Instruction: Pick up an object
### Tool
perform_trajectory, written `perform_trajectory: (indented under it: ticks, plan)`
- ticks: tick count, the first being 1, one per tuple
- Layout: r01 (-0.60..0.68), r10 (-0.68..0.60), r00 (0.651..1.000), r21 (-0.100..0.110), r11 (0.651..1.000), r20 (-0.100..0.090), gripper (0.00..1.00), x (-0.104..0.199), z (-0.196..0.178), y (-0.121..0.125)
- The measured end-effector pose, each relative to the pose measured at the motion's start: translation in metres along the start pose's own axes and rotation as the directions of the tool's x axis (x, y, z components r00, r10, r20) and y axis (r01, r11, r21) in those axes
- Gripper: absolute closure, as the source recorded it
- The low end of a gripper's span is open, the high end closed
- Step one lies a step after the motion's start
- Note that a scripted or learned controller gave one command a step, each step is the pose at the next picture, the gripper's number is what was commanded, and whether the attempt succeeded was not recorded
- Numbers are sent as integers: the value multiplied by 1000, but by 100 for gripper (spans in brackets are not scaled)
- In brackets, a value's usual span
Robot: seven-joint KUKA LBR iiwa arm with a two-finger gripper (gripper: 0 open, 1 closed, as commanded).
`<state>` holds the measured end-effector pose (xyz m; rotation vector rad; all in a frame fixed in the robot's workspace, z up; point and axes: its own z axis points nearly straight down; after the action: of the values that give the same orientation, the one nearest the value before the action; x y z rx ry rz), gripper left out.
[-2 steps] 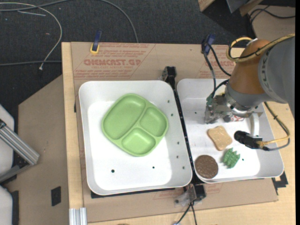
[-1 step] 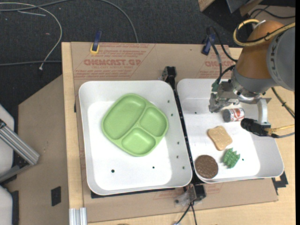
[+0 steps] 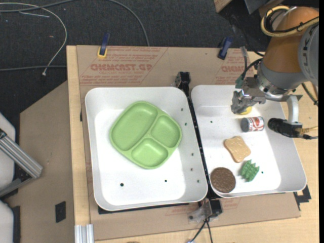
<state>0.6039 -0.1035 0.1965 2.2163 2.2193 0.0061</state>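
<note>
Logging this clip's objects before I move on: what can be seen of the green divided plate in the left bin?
The green divided plate is pale green, looks like matte plastic, with rounded corners and three compartments: one large, two smaller. It lies flat, right side up, turned at an angle to the bin's sides, near the middle of the left bin. Its compartments hold nothing, and it touches only the bin floor.

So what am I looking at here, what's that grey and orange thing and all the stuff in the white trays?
One camera looks down on a bench at a slant. The grey and orange thing is a robot arm reaching in from the right; its gripper hangs above a small can. I can't tell if it grips anything. The right bin also holds a toast-like piece, a brown disc and a green toy. The left bin holds a green divided plate.
</note>
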Motion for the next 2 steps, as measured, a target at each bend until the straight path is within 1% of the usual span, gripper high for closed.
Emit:
perform_trajectory:
  ticks: [1,2]
  plan:
    - [0,0,1000,-2,1000,1,100,1,-64,7]
    - [4,-4,1000,8,1000,-3,100,47,-55,9]
